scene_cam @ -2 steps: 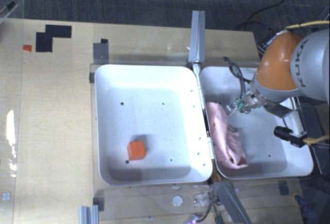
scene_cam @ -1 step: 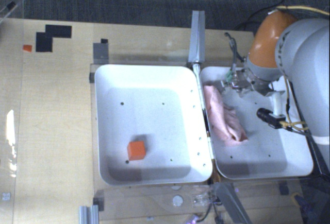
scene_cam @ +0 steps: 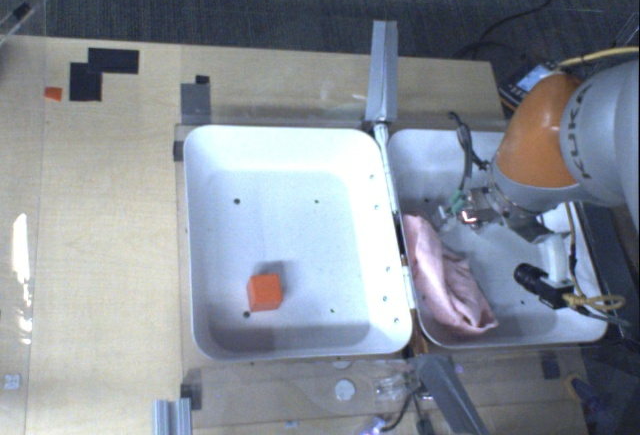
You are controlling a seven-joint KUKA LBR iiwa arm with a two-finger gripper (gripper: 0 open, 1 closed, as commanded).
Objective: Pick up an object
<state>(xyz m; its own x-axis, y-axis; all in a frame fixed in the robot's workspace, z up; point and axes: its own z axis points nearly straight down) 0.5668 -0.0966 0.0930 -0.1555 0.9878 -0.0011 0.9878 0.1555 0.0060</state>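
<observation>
A pink cloth [scene_cam: 447, 275] lies crumpled along the left side of the right bin [scene_cam: 425, 158]. In the left bin [scene_cam: 300, 168], near its front, rests a small orange cube [scene_cam: 265, 292]. My gripper [scene_cam: 466, 214] hangs over the right bin just above and to the right of the cloth's upper end, reaching in from the right under the arm's orange band. The wrist hides the tips and whether anything is between them.
Black blocks [scene_cam: 99, 71] and a tiny orange piece [scene_cam: 52, 94] lie on the bench at the far left, outside the bins. A metal post [scene_cam: 383, 73] rises behind the gap between the bins. Cables trail at the back right.
</observation>
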